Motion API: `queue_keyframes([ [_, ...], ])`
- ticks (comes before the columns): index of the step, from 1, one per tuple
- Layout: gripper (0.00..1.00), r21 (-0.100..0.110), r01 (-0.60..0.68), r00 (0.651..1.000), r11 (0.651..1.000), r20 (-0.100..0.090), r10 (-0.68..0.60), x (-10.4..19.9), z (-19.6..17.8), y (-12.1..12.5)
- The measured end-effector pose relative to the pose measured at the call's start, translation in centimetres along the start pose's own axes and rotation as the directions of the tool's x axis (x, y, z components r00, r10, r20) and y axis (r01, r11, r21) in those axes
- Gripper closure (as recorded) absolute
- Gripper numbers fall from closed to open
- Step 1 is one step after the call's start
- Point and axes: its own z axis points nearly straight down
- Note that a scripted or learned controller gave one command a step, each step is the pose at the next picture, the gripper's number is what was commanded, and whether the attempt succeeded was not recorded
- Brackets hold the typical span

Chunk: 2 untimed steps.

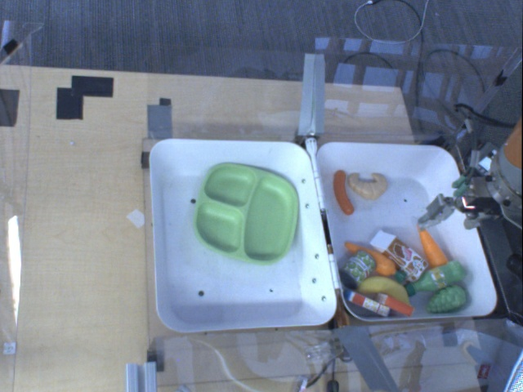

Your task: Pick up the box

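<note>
The box (405, 258) is a small brown carton with a white end, lying tilted among the toys in the right bin (409, 158). It rests between an orange carrot (432, 248) on its right and a second carrot (373, 257) on its left. My gripper (452, 214) hangs over the right side of that bin, above and to the right of the box and apart from it. Its fingers (433, 211) are open and hold nothing.
Around the box lie a green can (358, 267), a banana (384, 287), a green bottle (437, 277), a red tube (376, 303) and a green lump (447, 299). A sausage (343, 192) and a croissant (367, 185) lie further back. The left bin (176, 300) holds a green divided plate (248, 211).
</note>
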Motion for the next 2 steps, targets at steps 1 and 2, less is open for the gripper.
queue_keyframes([
  [1,0.0,0.001,0.033,0.999,0.999,-0.001,-0.033,4.1,8.9,2.3],
  [2,0.0,-0.003,0.137,0.991,0.991,0.0,-0.137,1.2,8.5,7.9],
])
